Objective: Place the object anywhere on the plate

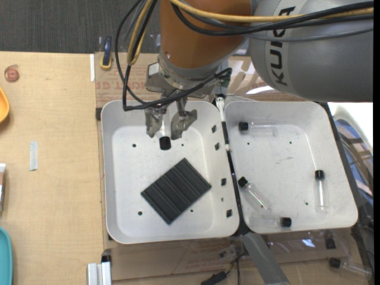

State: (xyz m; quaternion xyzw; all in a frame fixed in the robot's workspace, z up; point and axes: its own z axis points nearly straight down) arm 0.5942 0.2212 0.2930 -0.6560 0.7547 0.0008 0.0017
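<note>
Camera view: the gripper (pixel 170 125) hangs over the far part of the left bin (pixel 113 159), pinching a capped vial (pixel 164 141).

Its two fingers are closed on a small clear vial whose black cap shows just below the fingertips, so the object appears to be in hand, above the bin floor or close to it. The plate (pixel 176 190), a dark ribbed square lying askew, sits nearer in the same bin, apart from the vial. Judging by this, the pick looks done and the carry and release remain: a short move toward the near side, then letting go over the plate. Three more vials (pixel 320 189) lie in the right bin (pixel 338 159).
</note>
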